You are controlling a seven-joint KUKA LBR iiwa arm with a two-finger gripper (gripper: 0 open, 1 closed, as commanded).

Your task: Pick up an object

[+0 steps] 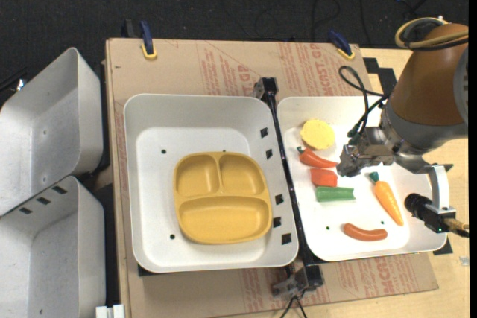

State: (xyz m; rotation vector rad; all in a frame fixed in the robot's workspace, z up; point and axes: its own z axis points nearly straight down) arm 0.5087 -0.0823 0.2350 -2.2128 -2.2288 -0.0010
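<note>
Bench: brown board (223, 59) on a dark floor with cables; two blue clamps at its far edge.
Bins: two, white, side by side; left bin (149, 123), right bin (395, 242).
Tray: one yellow divided tray (222, 197) in the left bin.
Food, six pieces in the right bin: yellow round (318, 134) far; two red pieces (319, 159) (323, 176) near it; green stick (335, 194); carrot (387, 201); sausage (364, 232) nearest.
Gripper (355, 160): low over the right bin, just right of the red pieces; cannot tell how far open or whether it holds anything.

Floor (67, 4): dark, cable-strewn, beyond claw.
Bench board (201, 59): brown, under claw.
Spare bins (45, 160): white, far left of claw.
</note>
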